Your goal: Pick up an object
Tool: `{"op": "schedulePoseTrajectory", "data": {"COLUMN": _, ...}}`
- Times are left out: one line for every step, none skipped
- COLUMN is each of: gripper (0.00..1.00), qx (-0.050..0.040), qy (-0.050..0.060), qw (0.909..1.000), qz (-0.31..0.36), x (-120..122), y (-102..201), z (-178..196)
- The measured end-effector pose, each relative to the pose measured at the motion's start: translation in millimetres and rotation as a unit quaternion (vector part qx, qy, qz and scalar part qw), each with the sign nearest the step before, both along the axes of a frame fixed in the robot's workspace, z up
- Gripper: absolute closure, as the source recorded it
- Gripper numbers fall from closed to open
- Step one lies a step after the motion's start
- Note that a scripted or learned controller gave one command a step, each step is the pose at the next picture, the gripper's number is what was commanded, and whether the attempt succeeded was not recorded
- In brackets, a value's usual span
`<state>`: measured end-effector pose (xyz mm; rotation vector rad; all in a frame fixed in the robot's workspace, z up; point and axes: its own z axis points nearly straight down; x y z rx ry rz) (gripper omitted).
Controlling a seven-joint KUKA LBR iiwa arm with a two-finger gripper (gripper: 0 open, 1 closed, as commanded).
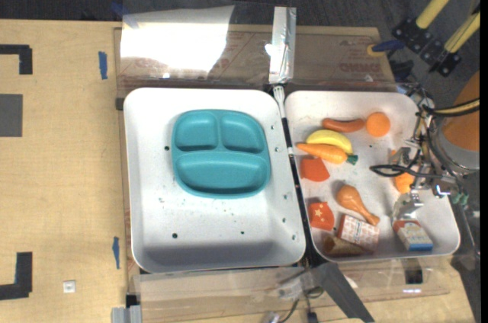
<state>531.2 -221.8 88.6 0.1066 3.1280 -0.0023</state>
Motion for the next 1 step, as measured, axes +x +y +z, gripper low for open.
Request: {"op": "schedulePoseTrajectory", "data": {"gripper": 1.00, "qx": -0.0029, "qy": -0.007, "qw": 1.0000, "qz": 0.001, "x": 4.6, "y": -0.1, "z": 14.1}}
